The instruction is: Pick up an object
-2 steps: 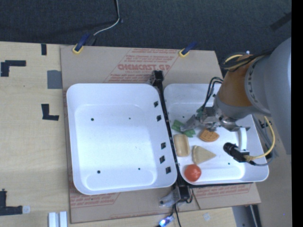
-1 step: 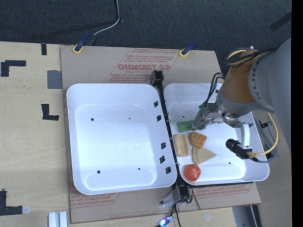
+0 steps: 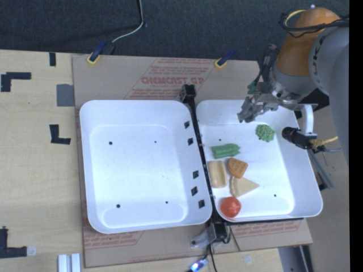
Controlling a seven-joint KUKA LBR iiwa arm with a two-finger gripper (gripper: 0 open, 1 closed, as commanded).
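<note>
The right bin (image 3: 295,200) holds several toy foods: a green broccoli piece (image 3: 264,132), a green pickle-like piece (image 3: 226,150), a tan bread piece (image 3: 216,173), an orange waffle-like piece (image 3: 237,166), a pale yellow wedge (image 3: 244,186) and a red tomato (image 3: 230,207). My gripper (image 3: 248,114) hangs over the far part of the right bin, just up and left of the broccoli. Nothing shows between its fingers.
The left bin (image 3: 136,163) lies beside the right one, with a black divider clip strip (image 3: 194,152) between them. Both sit on a cardboard sheet (image 3: 164,78). A black cable (image 3: 133,16) runs across the dark backdrop.
</note>
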